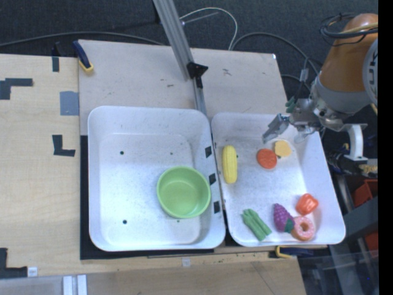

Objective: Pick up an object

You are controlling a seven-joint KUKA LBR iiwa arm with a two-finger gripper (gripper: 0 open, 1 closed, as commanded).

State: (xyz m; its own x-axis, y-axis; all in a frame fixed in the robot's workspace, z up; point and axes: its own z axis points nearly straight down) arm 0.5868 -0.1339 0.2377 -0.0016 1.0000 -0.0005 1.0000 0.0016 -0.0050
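Light wooden bench with a few dark tape marks on its left side, dark carpet behind it at the far edge, and a paler board under the two shallow white bins. A slanted metal pole comes down from the far side to a black clamp right where the bins meet. The left bin has a green bowl sitting upright toward its near right corner. The right bin has all the toy food: a yellow corn cob lying along the left wall, a red-orange tomato near the middle, and a small yellow piece just beside the tomato on its far right. Along the near edge there's a green veggie, purple grapes, an orange-red pepper and a pink donut, the last three bunched together in the near right corner. The arm comes in from the right, orange band showing, and the gripper hangs over the far part of the right bin, just beyond the yellow piece and the tomato. Fingers look spread apart with nothing between them.
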